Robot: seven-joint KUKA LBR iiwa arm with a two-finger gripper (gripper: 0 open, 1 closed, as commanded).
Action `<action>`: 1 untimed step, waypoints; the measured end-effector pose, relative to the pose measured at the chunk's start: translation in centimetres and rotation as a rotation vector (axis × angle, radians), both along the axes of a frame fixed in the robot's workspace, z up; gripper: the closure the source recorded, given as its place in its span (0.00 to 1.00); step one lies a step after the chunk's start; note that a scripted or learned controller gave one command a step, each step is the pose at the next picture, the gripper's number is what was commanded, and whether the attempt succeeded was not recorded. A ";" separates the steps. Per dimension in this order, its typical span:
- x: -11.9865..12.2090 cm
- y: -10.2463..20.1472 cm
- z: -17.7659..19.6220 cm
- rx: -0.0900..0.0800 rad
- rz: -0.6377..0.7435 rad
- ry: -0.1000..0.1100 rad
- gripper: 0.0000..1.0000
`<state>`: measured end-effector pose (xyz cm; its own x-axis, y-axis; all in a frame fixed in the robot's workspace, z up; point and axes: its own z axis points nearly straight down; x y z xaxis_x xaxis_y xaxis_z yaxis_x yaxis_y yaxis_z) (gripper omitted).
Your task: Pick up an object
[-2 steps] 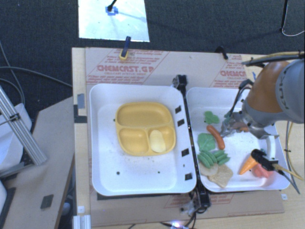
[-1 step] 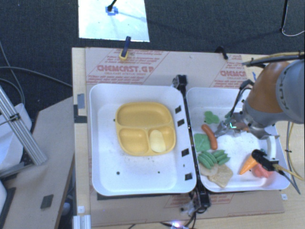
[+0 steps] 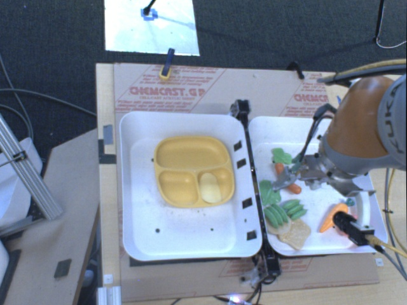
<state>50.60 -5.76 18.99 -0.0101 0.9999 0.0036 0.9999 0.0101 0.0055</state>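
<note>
Small carrot (image 3: 294, 188) near the middle of the right bin (image 3: 267, 129) looks like the pick target. The gripper (image 3: 285, 182) is down low, right over its 10 o'clock end. Can't tell from up here if the gripper is open or closed, too much metal in the way.

Risks, biggest stuff first:

- **Arm** (image 3: 362, 129) comes in from 3 o'clock and hangs over a good chunk of that bin, so a sideways shove could drag things along.
- **Left bin** (image 3: 140, 170) with the yellow tray (image 3: 191, 151) is well apart at 9 o'clock, no worry there.
- **Bread slice** (image 3: 296, 234) at 6 o'clock of the carrot touches the pea pods (image 3: 280, 213). Those pods lie near the carrot at 7 o'clock, so a grab could catch a pod instead, or both.
- **Carrot itself** is small and tapered. My guess is it squirts out or rolls if pinched off-centre.
</note>
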 end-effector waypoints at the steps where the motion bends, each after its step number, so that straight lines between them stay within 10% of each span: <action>1: 4.6 -3.1 -9.2 -0.005 -0.009 0.004 0.00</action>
